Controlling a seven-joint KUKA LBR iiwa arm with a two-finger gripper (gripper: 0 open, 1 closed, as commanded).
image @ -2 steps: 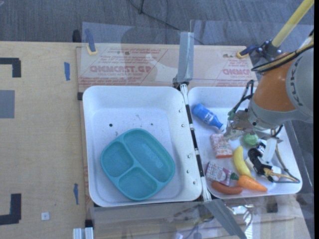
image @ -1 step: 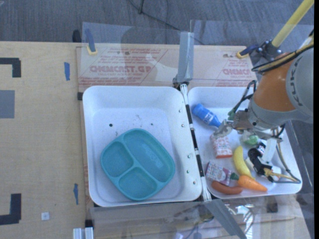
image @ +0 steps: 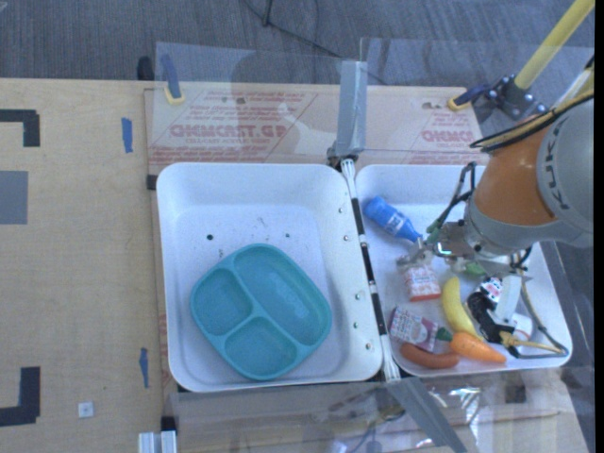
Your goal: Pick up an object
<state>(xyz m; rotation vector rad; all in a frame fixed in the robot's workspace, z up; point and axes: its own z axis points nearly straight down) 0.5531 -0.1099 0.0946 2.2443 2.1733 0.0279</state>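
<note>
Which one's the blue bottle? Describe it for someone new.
Find the right-hand bin, the crowded one. The blue bottle lies on its side at the far left, against the divider. It is the bin's one blue item, apart from the banana and carrot.

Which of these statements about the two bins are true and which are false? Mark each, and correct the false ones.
1. The teal divided plate lies in the left bin. True.
2. The banana lies in the left bin. False: it lies in the right bin.
3. The blue bottle lies near the divider between the bins. True.
4. The claw hangs over the plate. False: it is over the right bin, beside the bottle.
</note>
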